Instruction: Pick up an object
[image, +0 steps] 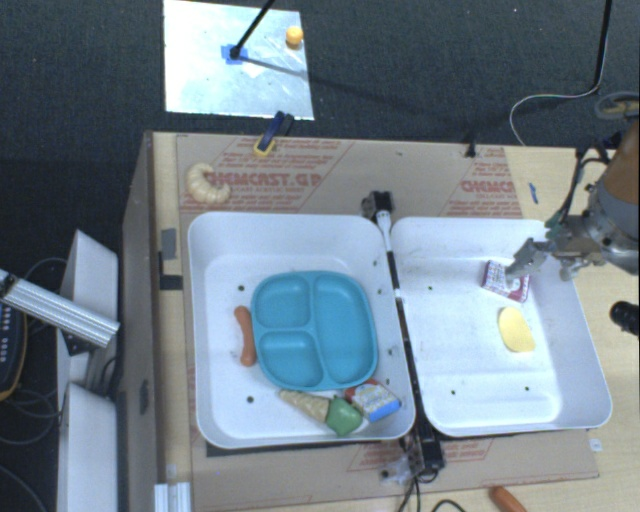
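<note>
The right bin (570, 400) holds a pink and white packet (505, 281) near its far right side, with a pale yellow lump (516, 329) just in front of it. My gripper (545, 263) hangs over that bin's far right edge; its fingers look spread and nothing is between them. One fingertip (522, 262) is close above the packet's right end. In the left bin (215, 250) lie a blue divided plate (313, 330), an orange sausage shape (245, 335), a beige wedge (303, 402), a green block (343, 417) and a blue, white and red packet (378, 400).
A black divider (393, 285) runs between the bins. A cream ridged toy (208, 181) and a blue and yellow tool (270, 133) lie on the cardboard behind the left bin. An orange item (508, 497) sits at the bench's front edge.
</note>
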